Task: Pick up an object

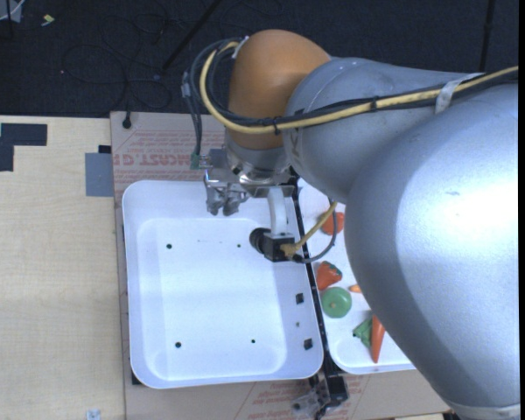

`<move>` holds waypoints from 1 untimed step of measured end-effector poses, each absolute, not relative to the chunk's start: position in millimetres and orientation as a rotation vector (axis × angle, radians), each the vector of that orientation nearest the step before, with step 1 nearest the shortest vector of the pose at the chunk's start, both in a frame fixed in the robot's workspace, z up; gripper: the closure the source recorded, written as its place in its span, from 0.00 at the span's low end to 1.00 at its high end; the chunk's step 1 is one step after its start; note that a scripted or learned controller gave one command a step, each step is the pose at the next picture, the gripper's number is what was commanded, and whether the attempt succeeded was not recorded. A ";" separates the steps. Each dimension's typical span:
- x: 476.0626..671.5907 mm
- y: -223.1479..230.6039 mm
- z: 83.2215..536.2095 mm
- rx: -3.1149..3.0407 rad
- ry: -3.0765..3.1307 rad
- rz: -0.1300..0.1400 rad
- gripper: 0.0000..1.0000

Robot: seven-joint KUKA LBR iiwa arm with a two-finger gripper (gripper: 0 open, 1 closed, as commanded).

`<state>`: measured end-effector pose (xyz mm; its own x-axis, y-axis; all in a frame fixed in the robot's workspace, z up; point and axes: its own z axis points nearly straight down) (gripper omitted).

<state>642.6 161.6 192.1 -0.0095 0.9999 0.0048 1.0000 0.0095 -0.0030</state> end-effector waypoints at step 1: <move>604.8 233.8 212.2 -2.209 -2.227 0.000 1.00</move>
